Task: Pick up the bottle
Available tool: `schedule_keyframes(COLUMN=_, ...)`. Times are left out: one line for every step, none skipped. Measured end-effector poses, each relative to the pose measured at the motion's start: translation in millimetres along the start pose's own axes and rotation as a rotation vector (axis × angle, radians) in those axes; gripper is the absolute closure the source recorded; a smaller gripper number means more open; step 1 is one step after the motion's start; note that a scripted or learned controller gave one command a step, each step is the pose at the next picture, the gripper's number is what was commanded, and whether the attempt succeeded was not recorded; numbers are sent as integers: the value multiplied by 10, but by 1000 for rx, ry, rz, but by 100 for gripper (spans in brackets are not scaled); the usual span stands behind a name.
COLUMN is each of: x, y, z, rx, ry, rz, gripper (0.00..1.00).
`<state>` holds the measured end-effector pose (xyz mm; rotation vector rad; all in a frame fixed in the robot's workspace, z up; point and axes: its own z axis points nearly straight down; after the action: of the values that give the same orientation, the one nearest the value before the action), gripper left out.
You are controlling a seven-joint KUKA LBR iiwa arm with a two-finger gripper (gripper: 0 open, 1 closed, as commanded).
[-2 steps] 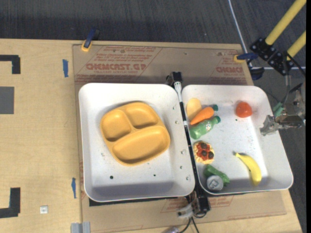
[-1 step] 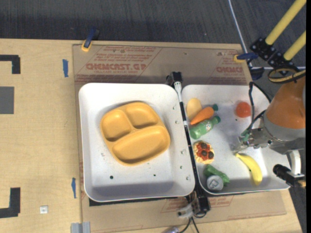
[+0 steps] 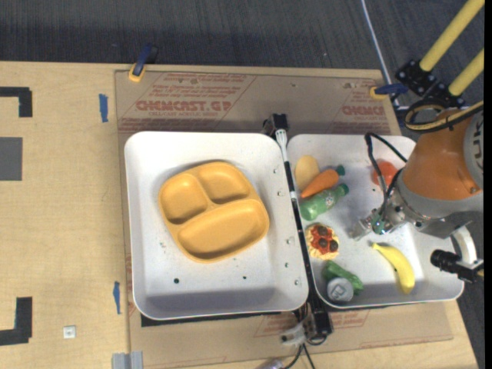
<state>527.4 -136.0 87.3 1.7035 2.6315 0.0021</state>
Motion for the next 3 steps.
schedule_keyframes(x=159, y=338, z=-1, rx=-3, ry=-2, rz=-224, gripper=100)
schedule_keyframes(x=-179, y=1108, z=9, rx=-1, ry=2, rz=-531, gripper=100)
schedule_keyframes(x=-55, y=1169, z=8, rx=0, ry=1, rz=-445, gripper=100)
